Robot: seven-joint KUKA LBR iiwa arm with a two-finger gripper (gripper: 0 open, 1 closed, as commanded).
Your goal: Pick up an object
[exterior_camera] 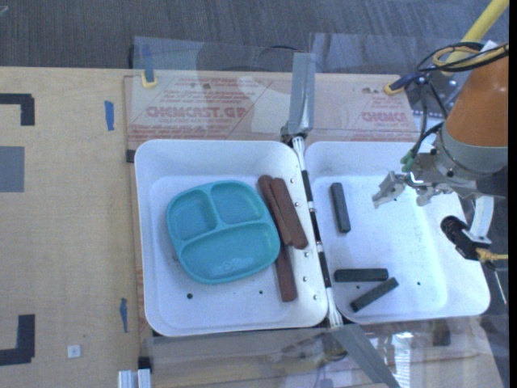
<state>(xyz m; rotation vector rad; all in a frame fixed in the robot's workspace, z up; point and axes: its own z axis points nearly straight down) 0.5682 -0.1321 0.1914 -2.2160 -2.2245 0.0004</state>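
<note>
Bench top is tan board with cardboard under two white bins side by side; one slanted overhead view.

Left bin (pixel 153 176): teal divided plate (pixel 222 230), two brown sticks (pixel 284 217) lying against its right edge, touching each other.

Right bin (pixel 460 297): three dark grey bars. One bar (pixel 340 207) lies alone near the divider, roughly lengthwise. Other two (pixel 361 276) (pixel 374 294) sit close together near the front wall, almost touching.

Gripper (pixel 396 186) hangs over the right bin's upper area, right of the lone bar, not touching anything. Fingers look spread a little, nothing between them.

Judgement: lone bar is the easiest target. Looks rigid, light, smooth-sided, not fragile. Pinch across the narrow width at mid-length so it doesn't pivot. Front pair is too crowded for clean finger clearance. Plate is too wide and slick.
</note>
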